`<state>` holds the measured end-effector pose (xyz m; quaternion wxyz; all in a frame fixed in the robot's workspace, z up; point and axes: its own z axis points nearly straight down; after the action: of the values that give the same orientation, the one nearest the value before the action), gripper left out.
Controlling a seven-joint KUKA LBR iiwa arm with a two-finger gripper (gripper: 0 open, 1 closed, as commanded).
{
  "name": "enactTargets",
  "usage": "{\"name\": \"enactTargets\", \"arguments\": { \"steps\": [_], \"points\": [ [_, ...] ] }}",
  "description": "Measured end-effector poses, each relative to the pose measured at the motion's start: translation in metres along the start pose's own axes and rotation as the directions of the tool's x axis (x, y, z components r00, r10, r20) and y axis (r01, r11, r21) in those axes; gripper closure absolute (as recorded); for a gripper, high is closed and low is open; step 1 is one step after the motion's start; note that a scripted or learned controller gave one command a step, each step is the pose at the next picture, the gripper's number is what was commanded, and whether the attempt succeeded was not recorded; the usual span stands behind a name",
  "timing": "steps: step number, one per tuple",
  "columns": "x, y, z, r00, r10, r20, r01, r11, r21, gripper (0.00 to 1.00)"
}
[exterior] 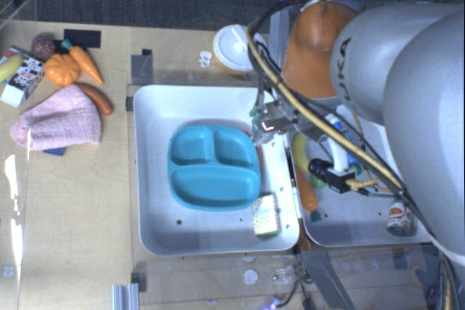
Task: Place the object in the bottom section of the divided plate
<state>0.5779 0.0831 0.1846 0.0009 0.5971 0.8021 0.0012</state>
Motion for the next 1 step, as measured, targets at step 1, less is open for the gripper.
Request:
{"name": "enactTargets", "arguments": {
  "steps": [1],
  "points": [
    [0.0213, 0.0242, -0.0137, 0.991, -0.132, 0.001, 0.132, 0.991, -0.002, 1.0]
  ]
}}
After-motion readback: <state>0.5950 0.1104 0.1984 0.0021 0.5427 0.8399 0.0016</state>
